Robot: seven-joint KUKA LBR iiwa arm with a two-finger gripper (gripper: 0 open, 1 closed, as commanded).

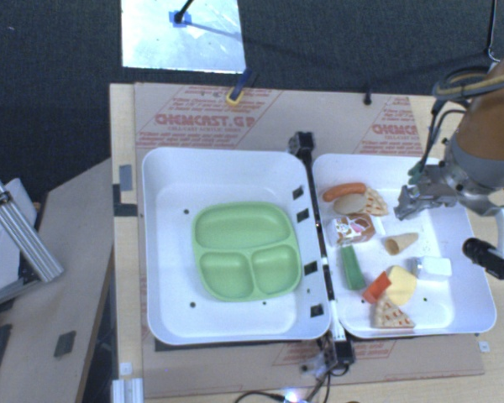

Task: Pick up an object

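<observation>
Left bin: holds a green divided tray, three compartments, nothing in them.

Right bin: toy food scattered. Far left corner, a sausage touching a waffle wedge; just nearer, a small wrapped item. Middle: green stick, cone. Near side: orange piece, yellow block, second waffle. A white block lies right of these.

Gripper hangs over the bin's far right part, just right of the waffle wedge and above the cone. Cannot tell whether the pincer is open or closed; nothing visibly between its tips.

Progress: no object lifted yet. Descent, grasp and lift all remain.
</observation>
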